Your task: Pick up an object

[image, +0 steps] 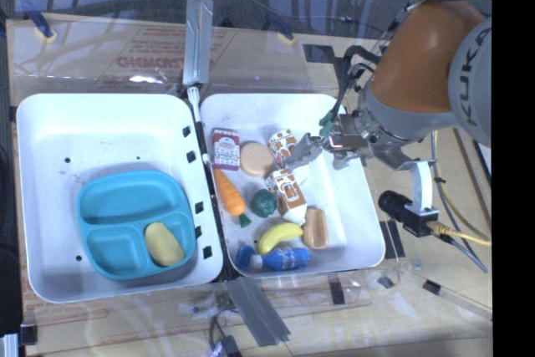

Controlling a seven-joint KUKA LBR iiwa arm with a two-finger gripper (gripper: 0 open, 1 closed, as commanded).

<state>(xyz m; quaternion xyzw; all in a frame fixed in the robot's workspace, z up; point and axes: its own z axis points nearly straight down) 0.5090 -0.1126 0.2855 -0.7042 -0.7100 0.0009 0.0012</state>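
The gripper [311, 145] hangs over the right bin [355, 213] just beside a small printed carton [284, 146], jaws' state impossible to tell, carton lettering unreadable.

We see 2 white bins on the table [100, 54]. The left bin [50, 121] holds a blue tray [125, 205] with a yellow potato [165, 243] in its lower right compartment. The hand [313, 148] hangs over the right bin [351, 205], just beside a small carton [282, 145], above a banana [278, 236] and carrot [230, 191]
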